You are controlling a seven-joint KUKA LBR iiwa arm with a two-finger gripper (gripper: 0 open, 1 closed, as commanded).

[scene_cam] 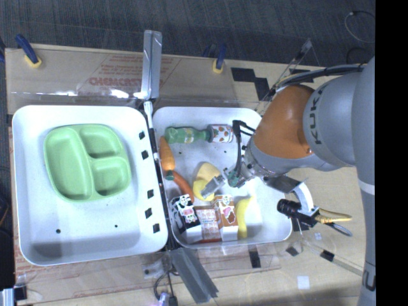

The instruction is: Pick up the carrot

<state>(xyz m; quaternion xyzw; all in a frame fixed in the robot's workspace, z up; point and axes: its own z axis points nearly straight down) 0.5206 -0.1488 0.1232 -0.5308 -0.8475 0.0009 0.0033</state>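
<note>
Hovering over the yellow wedge, the gripper (finger spacing unreadable); carrot lies apart; arm reads "KU".

Two white bins are seen side by side. One green divided tray is held in the left bin. In the right bin, one green bottle, two carrots and one banana are counted.
</note>
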